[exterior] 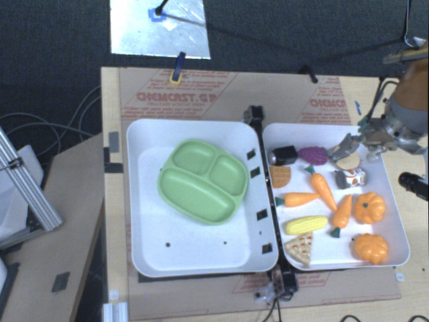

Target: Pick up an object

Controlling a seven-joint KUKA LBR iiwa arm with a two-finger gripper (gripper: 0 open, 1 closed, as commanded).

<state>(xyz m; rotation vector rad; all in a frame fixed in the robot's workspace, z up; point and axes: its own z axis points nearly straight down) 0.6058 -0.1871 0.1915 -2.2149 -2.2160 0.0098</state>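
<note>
Bins sit side by side on the bench: left bin (144, 247) and right bin (395, 237), rims touching down the middle. Left bin carries a green divided plate (202, 181), tilted slightly, in its upper half. Arm (410, 106) enters from the right edge, over the right bin's upper right corner. Gripper (350, 154) hangs low above that bin's top area; fingers spread apart, a pale round item seen between them, contact not clear enough to call.

Right bin contents, larger first: two orange pumpkins, one (369, 207) mid-right, one (371, 247) near the lower right corner. Carrots: one (322, 191) slanted centre, one (298, 198) lying left of it, one (342, 212) beside the upper pumpkin. Corn cob (306, 225) below them. Pizza slice (299, 248) at the lower left corner. Purple piece (312, 155) and black block (284, 155) along the top. Small white can (351, 178) just below the gripper.
</note>
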